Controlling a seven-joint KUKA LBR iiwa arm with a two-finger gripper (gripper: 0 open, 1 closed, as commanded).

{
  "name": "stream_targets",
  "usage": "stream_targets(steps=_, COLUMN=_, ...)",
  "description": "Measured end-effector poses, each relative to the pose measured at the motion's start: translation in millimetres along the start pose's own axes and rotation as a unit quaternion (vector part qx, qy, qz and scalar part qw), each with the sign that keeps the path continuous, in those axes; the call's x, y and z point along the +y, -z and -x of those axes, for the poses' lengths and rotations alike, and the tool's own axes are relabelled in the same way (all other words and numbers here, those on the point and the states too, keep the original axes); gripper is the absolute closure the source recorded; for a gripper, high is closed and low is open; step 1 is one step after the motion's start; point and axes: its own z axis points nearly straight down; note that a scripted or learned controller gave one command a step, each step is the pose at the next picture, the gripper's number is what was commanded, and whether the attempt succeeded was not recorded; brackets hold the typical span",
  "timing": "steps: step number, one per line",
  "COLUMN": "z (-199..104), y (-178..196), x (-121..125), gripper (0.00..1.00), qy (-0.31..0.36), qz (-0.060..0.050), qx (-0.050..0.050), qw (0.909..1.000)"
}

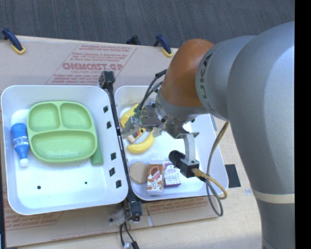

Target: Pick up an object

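Grey arm (259, 113) looms over the right bin (217, 175), hiding much of it, so I cannot tell how the tool (140, 122) stands. It hangs at the banana (140, 145), the likely target; a small carton (155, 178) lies just below that banana.

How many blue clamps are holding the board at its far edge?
2 for sure: one blue clamp at the far left corner, another blue clamp near the middle of the far edge, just left of the arm. The arm may hide more further right.
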Motion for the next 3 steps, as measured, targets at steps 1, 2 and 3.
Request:
stream_targets(steps=1, z=0.0, y=0.0, x=0.0, gripper=0.00, qy=0.000, qz=0.000, qx=0.000, qw=1.0000)
stream_targets(steps=2, z=0.0, y=0.0, x=0.0, gripper=0.00, qy=0.000, qz=0.000, qx=0.000, qw=1.0000)
stream_targets(steps=3, z=0.0, y=0.0, x=0.0, gripper=0.00, qy=0.000, qz=0.000, qx=0.000, qw=1.0000)
